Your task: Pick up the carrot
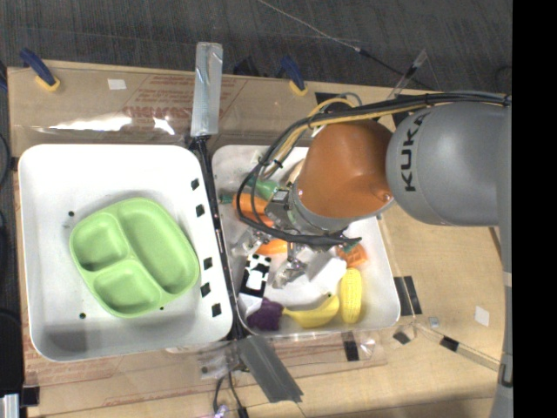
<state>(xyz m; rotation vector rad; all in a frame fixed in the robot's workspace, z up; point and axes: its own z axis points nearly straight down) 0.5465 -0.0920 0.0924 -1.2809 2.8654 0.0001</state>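
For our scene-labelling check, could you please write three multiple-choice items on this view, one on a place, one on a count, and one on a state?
1. Where does the green tray lie?
A. In the left bin
B. In the right bin
C. On the bench outside the bins

2. How many compartments does the green tray have?
A. Two
B. Three
C. Five

3. How does the arm stand?
A. Away from both bins
B. Over the left bin
C. Reached down over the right bin

Key: 1 A, the tray sits inside the left bin. 2 B, three hollows show. 3 C, the orange band and wrist cover the toys there, beside the corn and banana.
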